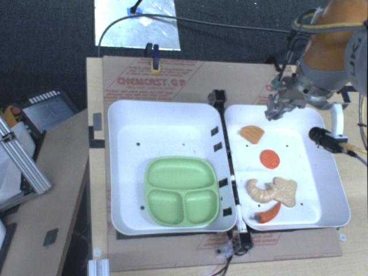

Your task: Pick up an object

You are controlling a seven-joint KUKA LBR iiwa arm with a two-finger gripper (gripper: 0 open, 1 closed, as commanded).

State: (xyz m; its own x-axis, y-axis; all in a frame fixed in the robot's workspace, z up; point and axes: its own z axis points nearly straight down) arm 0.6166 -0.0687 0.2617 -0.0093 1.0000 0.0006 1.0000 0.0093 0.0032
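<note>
The right bin (328, 154) holds several small items. A tan wedge-shaped piece (252, 134) lies near its upper left. A round red-orange disc (270, 158) sits in the middle. Lower down lie a pale curved piece (260, 191), a beige lumpy piece (285, 190) touching it, and a small red-orange pepper-like piece (269, 213) by the front rim. My gripper (275, 111) hangs over the bin's back edge, above and to the right of the tan wedge, with nothing seen in it.
The left bin (123, 154) holds a green three-compartment plate (181, 190). A black clip (218, 96) sits where the bins meet at the back. A black fitting (322, 137) juts over the right bin's right rim. Cardboard lies beneath both bins.
</note>
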